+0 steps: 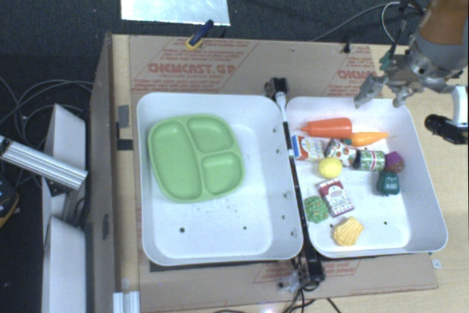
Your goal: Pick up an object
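The table carries 2 white bins side by side. The left bin holds a green divided plate with 3 compartments. The right bin holds a cluster of small things: a long orange carrot-like piece near the far wall, a smaller orange carrot just beside it, a white and blue packet, a small printed can lying on its side, a yellow lemon, a purple piece, a dark teal piece, a red and white box, a green bumpy piece and a yellow ridged piece.

The arm reaches in at the upper right. Its gripper hangs above the far right corner of the right bin, fingers spread apart with nothing between them, touching none of the things.
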`<control>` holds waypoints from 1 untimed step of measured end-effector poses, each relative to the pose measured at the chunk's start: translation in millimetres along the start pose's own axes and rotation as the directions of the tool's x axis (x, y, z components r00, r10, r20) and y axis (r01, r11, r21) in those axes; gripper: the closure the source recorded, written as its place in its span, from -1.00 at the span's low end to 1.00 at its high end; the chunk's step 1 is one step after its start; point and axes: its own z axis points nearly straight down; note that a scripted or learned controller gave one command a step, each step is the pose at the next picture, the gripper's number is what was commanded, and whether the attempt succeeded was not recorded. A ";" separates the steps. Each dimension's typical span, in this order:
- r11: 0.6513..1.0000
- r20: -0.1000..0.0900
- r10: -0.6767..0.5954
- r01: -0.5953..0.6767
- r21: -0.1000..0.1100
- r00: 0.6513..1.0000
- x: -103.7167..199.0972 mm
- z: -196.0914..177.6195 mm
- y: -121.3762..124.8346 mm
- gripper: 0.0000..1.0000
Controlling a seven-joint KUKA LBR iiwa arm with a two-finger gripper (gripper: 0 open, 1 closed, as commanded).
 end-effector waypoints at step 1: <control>1.000 -0.001 0.002 -0.002 0.001 1.000 29.4 145.9 -43.4 -1.00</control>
